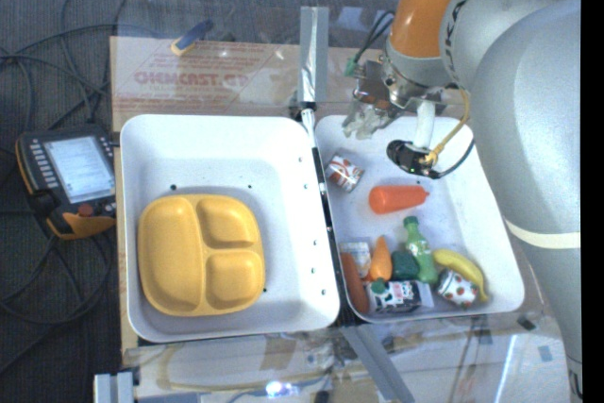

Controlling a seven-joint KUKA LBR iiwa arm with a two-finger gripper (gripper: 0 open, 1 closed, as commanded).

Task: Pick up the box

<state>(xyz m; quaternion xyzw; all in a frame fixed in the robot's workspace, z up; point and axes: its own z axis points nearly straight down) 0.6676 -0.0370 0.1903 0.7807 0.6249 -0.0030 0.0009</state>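
The box [394,295], a small black-and-white carton, lies at the near edge of the right bin [491,203], wedged among other items. My gripper [362,122] hangs over the far left corner of that bin, well away from the box. Its two pale fingers stand slightly apart, open, with nothing between them. The arm's orange band [425,14] rises above it.
Around the box lie a green bottle [415,250], a small carrot [379,258], a banana [462,267], a red-and-white cup [458,290] and a red stick [351,277]. A can [344,171] and an orange carrot [397,197] lie mid-bin. A yellow divided tray [200,252] sits in the left bin [217,137].
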